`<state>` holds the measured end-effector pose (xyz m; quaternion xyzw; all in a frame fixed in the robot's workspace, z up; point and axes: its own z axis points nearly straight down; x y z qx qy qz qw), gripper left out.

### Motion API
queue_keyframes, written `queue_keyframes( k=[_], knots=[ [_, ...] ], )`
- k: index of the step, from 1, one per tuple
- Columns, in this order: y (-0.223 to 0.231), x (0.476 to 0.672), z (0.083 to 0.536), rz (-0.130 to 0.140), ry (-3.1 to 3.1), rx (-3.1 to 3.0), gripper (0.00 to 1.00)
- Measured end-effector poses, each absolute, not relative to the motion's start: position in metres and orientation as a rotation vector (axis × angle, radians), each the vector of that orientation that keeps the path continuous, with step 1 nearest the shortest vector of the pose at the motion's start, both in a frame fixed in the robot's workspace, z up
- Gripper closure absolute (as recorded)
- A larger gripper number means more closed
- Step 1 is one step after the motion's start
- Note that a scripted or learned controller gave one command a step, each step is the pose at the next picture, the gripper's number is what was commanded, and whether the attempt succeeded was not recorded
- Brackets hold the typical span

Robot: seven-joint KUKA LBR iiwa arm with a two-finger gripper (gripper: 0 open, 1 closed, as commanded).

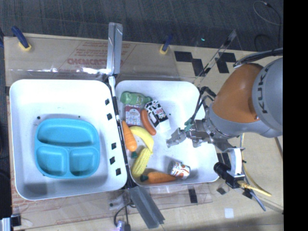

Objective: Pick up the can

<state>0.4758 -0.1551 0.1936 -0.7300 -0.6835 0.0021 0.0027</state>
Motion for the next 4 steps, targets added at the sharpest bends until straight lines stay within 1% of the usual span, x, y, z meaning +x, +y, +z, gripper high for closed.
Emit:
queue_keyframes(
  k=[1, 2, 3, 4],
  knots=[
    [-0.155, 0.476, 0.194, 0.006, -2.144, -2.289, 0.00],
    [-0.198, 0.476, 0.093, 0.004, -2.155, -2.279, 0.00],
    [-0.207, 0.477, 0.091, 0.001, -2.087, -2.347, 0.00],
    [-0.127, 0.477, 0.092, 0.005, -2.369, -2.073, 0.00]
  ],
)
